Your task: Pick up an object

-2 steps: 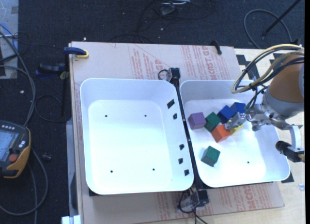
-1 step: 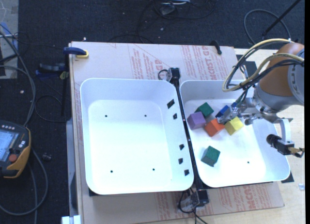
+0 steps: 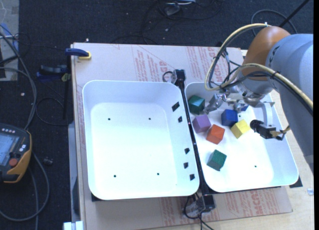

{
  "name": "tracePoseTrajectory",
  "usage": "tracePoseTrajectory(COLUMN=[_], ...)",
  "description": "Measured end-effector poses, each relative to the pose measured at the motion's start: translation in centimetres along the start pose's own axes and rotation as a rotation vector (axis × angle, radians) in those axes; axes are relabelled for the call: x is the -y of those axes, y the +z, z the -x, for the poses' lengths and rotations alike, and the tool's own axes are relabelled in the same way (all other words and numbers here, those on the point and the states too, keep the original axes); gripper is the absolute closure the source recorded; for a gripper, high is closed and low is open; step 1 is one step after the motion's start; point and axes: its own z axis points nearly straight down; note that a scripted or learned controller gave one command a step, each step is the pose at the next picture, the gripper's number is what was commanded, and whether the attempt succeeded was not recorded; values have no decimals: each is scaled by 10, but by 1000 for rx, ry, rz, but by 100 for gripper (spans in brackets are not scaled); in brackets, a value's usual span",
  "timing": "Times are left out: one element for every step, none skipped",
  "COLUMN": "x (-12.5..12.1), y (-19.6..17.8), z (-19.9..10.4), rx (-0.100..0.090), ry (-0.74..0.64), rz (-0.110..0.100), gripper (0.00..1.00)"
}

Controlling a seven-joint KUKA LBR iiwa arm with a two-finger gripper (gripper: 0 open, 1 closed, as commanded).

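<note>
Nearest you sits the dark green block [image 3: 217, 159], alone toward the near side of the right bin [image 3: 279, 174], well apart from the rest. Farther in, you have a cluster: an orange block [image 3: 216, 134] just beside a purple block [image 3: 201, 123], a yellow block [image 3: 239, 128] near a blue block [image 3: 229, 117], and a teal block [image 3: 196, 104] at the far left corner, close to the wall. The left bin [image 3: 99, 139] holds no blocks.

Your gripper [image 3: 231, 101] hangs over the far part of the right bin, close above the blue block and just right of the teal one. Whether its fingers are apart or together cannot be told from this angle; cables and the wrist hide them, and no block shows between them.

To do this well, you should pick one block and centre over it before descending. The blue one looks closest, but yellow crowds it, so square the fingers to its free sides. The lone dark green block is probably the cleaner target.
</note>
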Motion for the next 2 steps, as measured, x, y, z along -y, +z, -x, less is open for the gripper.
tracePoseTrajectory(x=[29, 29], y=[0, 0], z=[17, 16], rx=[-1, -2], ry=[5, 3], rz=[1, 2], gripper=[0, 0])
